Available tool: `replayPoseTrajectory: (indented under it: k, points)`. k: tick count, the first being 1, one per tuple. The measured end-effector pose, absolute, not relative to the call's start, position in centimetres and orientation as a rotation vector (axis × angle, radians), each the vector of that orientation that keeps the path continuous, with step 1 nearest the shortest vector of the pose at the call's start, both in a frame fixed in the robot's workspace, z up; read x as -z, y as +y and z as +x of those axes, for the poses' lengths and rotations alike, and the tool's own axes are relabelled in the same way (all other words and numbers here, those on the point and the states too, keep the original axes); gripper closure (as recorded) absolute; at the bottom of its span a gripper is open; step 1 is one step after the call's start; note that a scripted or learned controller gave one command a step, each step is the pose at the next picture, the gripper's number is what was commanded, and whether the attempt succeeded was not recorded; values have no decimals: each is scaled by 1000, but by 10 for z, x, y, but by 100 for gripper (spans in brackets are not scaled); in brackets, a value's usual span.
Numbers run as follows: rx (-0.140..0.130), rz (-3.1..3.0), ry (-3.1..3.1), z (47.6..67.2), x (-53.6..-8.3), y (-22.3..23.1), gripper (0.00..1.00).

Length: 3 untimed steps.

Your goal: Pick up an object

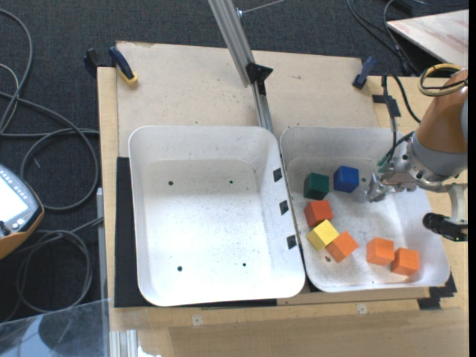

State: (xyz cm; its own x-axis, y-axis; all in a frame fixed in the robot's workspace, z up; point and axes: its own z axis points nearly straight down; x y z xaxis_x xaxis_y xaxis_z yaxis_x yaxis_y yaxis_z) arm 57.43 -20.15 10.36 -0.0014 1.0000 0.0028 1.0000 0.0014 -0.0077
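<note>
End effector (pixel 377 188) over right bin (pixel 372 140) — six blocks inside; beside blue block (pixel 346 178)

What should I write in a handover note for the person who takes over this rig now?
Gripper: low in the right bin, just right of the blue cube; nothing visibly held.
Cubes, all in the right bin: green cube, blue cube, yellow cube, and four orange cubes.
Done: nothing lifted yet.
Left: grasp one cube, probably the blue one, and lift it.
</note>
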Motion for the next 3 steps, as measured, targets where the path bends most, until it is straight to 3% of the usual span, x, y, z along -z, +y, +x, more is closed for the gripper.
replayPoseTrajectory:
  k: [1, 3]
  points:
    - [-1, -2222, -2222, 568, -151, -207, 100]
    - [1, -2220, -2227, 577, -238, -194, 100]
